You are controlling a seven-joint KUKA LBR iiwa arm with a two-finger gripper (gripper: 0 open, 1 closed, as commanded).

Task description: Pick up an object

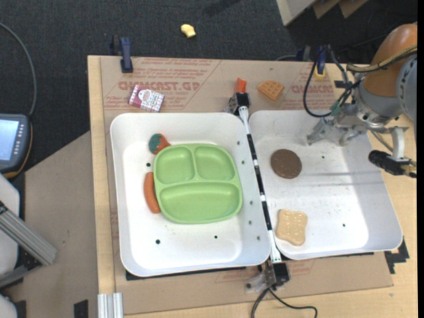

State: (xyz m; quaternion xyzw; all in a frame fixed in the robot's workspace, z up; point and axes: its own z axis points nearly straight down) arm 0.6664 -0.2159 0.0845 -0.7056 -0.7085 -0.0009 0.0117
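Left bin (132, 197): green divided plate (197, 182) mid-frame, orange sausage (152, 192) and round toy (158, 142) tucked at its left edge — awkward to pinch there. Right bin (371, 224): brown disc (286, 163) lying flat in open floor, tan cracker (291, 226) at lower left corner. Gripper (331, 135) upper right of frame, prongs spread, nothing between them — likely poised beside disc, nearest easy target.

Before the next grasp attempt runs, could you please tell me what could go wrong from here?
1. The hand hangs over the right bin's far edge, apart from the brown disc and cracker, so closing here would likely catch nothing.
2. Both look flat and thin; fingers may slide over them.
3. The cracker lies near the bin's left wall, which could block a finger.
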